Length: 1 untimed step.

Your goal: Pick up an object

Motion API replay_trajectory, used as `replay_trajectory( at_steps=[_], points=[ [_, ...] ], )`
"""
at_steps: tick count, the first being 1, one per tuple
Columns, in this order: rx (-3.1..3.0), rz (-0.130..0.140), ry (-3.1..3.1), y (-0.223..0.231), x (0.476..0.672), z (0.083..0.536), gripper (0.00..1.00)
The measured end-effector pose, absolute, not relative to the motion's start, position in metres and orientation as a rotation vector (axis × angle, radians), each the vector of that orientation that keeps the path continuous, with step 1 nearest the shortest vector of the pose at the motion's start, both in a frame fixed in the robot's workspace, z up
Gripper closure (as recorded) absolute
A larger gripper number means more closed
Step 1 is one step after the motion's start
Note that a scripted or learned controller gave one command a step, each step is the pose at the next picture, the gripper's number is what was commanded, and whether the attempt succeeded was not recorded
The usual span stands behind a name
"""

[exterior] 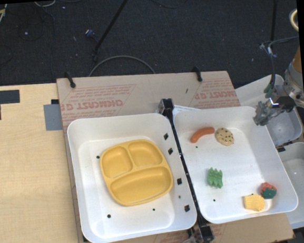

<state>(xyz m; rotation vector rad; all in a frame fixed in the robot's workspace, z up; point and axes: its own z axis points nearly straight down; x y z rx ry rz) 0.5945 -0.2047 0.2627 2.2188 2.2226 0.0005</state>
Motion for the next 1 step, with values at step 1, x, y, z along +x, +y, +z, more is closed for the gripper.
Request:
replay_trajectory(
  at_steps=[1],
  points=[
    [2.219,-0.001,2.230,-0.1523,0.5992,0.2466,1.00]
  ],
)
